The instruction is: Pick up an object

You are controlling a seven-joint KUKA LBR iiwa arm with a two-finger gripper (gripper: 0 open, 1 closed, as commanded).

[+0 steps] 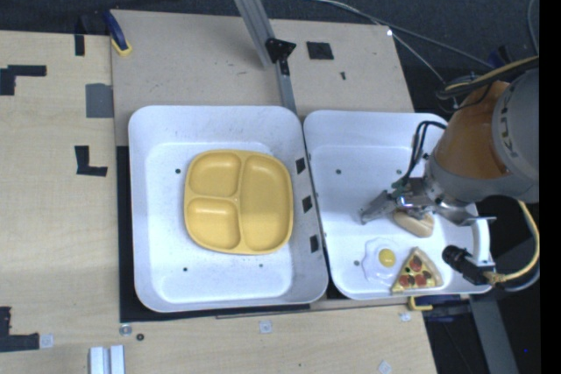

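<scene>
My tool [386, 208] hangs low in the right bin [351, 136], whether clenched or released I cannot tell, just beside a bread piece [415, 223], with a toy egg [382, 258] and pizza slice [417, 271] nearby; a yellow tray [238, 201] fills the left bin [158, 188].

Two white bins [140, 188] are seen. One yellow divided plate [238, 201], one fried egg [382, 259], one pizza slice [416, 271] and, seemingly, one bread piece [415, 223] are counted.

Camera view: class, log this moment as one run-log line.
hand low in right bin | beside bread piece | fried egg, pizza slice near front | yellow tray in left bin
</scene>
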